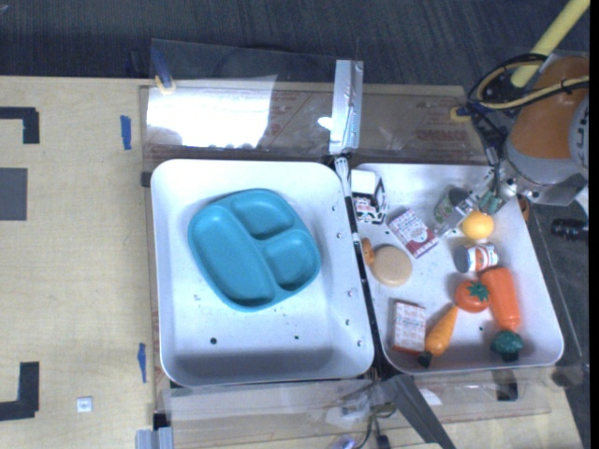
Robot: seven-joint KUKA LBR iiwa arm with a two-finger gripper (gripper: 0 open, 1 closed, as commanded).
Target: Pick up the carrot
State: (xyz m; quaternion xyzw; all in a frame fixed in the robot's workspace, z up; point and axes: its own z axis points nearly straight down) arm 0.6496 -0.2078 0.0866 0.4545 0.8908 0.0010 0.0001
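Carrot (503, 299) in right bin (547, 335), just right of tomato (473, 295), long axis near vertical, green end down; gripper (487, 195) above it by lemon (477, 224), grip state unclear

We see two bins side by side. In the left bin (187, 344) a divided plate (255, 248) lies near the middle. In the right bin (547, 335) the tomato (473, 295) serves as our landmark: the carrot (441, 330) lies just below-left of it, touching; a larger carrot-shaped piece (504, 297) lies just right; a lemon (477, 225) sits above; a bun (392, 267) lies left; a small box (408, 326) sits beside the carrot, further left.
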